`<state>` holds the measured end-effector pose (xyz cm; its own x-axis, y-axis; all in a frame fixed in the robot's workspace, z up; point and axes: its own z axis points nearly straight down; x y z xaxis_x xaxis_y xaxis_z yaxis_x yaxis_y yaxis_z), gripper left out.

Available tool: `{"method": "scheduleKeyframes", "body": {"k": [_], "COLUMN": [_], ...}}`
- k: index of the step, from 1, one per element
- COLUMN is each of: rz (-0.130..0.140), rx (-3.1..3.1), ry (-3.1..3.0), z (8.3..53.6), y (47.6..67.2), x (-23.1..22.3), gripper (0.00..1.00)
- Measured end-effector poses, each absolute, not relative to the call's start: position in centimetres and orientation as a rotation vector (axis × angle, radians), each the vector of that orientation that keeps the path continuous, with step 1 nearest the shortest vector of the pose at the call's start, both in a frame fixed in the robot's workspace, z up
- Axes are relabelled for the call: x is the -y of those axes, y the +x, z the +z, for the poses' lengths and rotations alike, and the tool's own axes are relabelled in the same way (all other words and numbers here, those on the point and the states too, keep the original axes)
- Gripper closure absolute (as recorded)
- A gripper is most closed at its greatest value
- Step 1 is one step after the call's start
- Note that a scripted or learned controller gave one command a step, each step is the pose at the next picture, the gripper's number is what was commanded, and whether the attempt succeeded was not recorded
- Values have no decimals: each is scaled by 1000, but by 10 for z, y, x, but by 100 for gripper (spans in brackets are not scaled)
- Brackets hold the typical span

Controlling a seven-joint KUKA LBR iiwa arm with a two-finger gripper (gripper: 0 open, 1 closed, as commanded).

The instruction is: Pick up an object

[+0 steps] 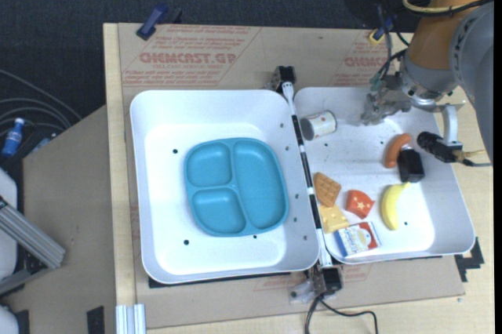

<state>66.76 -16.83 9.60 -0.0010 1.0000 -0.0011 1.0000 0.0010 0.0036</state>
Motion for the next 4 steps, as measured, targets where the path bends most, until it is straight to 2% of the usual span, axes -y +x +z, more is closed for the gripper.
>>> {"method": "scheduleKeyframes", "body": {"k": [1, 2, 3, 4], "rz": [2, -2, 0, 0], "rx": [-2221, -2222, -2220, -2221], "ry": [2218, 2223, 2223, 2223], "z": [96, 85, 95, 95], "y": [667, 642, 643, 643], "x": [168, 178, 178, 178], "gripper": [0, 0, 100, 0]}}
